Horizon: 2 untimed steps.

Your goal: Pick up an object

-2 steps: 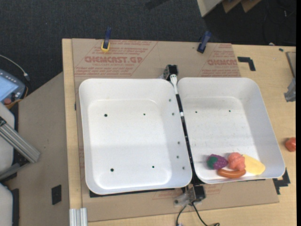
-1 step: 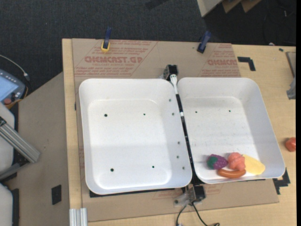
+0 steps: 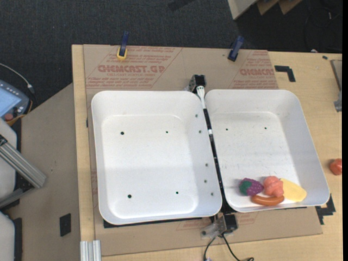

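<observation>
Nothing picked yet, reach step still ahead. Toys bunched in right bin [image 3: 304,145] near its front edge: purple grapes [image 3: 250,186], pink piece [image 3: 273,185], yellow piece [image 3: 294,191], orange sausage [image 3: 267,200], all touching. Left bin [image 3: 103,145] bare. Gripper state: can't tell. Next: descend on the cluster's edge piece; crowding risks a miss.

Dark carpet floor [image 3: 81,15] around cardboard-topped bench [image 3: 163,64].

Small orange-red patch [image 3: 336,167] at right edge; cannot tell whether arm's band.
</observation>
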Available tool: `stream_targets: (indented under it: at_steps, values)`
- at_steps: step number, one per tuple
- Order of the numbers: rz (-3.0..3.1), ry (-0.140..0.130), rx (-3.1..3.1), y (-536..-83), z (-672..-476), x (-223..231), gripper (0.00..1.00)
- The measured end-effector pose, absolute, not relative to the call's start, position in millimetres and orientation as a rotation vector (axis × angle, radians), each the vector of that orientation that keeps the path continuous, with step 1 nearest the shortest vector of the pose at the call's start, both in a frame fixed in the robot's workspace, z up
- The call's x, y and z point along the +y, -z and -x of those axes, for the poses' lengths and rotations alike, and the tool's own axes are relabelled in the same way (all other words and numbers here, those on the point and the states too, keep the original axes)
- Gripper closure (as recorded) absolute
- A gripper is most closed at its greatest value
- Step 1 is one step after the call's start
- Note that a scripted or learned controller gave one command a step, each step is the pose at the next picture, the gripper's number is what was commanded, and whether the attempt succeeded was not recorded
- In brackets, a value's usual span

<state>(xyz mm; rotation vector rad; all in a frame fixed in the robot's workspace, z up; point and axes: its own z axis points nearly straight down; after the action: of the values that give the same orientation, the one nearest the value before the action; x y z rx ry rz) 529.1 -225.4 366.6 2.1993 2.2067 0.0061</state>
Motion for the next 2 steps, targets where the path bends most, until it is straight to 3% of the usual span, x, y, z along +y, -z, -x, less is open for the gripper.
stream_targets:
  at_steps: [2]
  values:
    - [-2.192,-0.008,2.201,-387.7,-530.5,-225.9,1.0]
